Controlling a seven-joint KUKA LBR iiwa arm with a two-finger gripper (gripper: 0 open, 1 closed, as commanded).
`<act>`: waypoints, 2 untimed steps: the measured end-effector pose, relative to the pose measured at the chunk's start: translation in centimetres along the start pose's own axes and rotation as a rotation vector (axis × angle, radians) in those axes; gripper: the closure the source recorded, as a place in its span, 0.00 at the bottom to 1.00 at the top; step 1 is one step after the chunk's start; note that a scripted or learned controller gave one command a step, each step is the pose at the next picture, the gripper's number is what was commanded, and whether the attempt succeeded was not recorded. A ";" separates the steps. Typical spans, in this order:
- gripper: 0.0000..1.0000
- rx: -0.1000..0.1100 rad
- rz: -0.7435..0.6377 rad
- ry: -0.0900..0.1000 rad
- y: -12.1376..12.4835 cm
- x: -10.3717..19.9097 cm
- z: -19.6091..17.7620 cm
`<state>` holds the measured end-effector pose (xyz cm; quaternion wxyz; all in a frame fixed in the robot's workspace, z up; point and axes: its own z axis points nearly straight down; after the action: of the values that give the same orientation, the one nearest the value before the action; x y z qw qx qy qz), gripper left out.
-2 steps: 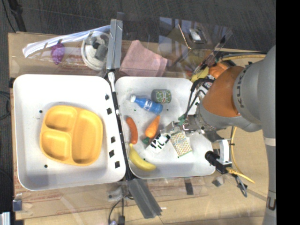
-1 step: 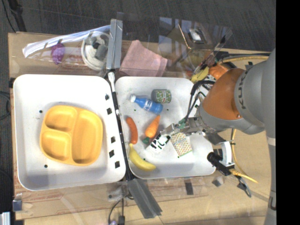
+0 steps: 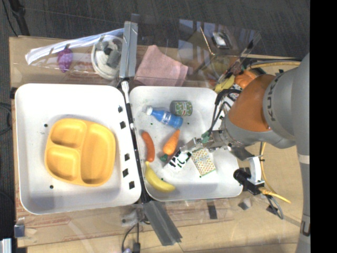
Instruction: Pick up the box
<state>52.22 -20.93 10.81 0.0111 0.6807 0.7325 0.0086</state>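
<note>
The box (image 3: 204, 163) is small and flat with a pale dotted pattern. It lies tilted in the right bin (image 3: 158, 96), near that bin's front right part. My gripper (image 3: 203, 141) hangs at the end of the grey arm, directly over the box's far edge and very close to it. Whether it touches the box cannot be told, and the box still lies on the bin floor.
Left of the box lie a black, white and green packet (image 3: 180, 159), a carrot (image 3: 171, 142), a red sausage (image 3: 149, 146) and a banana (image 3: 157, 179). A blue bottle (image 3: 165, 117) and a green can (image 3: 181, 108) sit farther back. The left bin holds a yellow divided tray (image 3: 80, 151).
</note>
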 end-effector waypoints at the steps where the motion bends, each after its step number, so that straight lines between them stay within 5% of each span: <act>1: 0.00 -0.007 -0.053 -0.004 -0.3 0.0 -0.1; 2: 0.00 -0.006 -0.114 -0.006 0.1 -0.1 0.0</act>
<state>52.32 -21.05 10.86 0.0156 0.6379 0.7699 0.0079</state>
